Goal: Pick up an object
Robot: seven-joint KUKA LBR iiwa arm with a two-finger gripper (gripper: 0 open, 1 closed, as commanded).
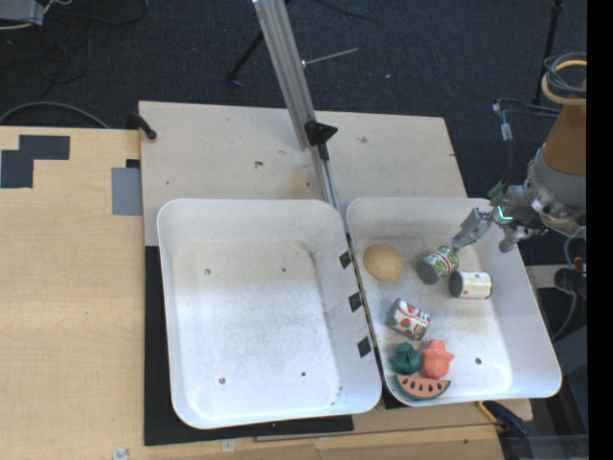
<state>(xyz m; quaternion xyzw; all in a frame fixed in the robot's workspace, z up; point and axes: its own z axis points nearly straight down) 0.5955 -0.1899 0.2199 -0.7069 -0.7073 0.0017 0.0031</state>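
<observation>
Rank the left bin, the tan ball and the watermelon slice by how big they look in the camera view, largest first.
1. left bin, by far the largest.
2. and 3. watermelon slice and tan ball: the slice looks wider but thinner than the ball, so they are too close to rank.

Six small objects in the right bin

A tan, rounded potato lies near the bin's left wall. Right of it a green-labelled can lies on its side, tilted, and just beside that a white cylinder with a dark end also lies on its side. Below them a red-and-white can lies tipped over. Near the front rim a green toy, a red toy and a watermelon slice cluster together, touching.
</observation>
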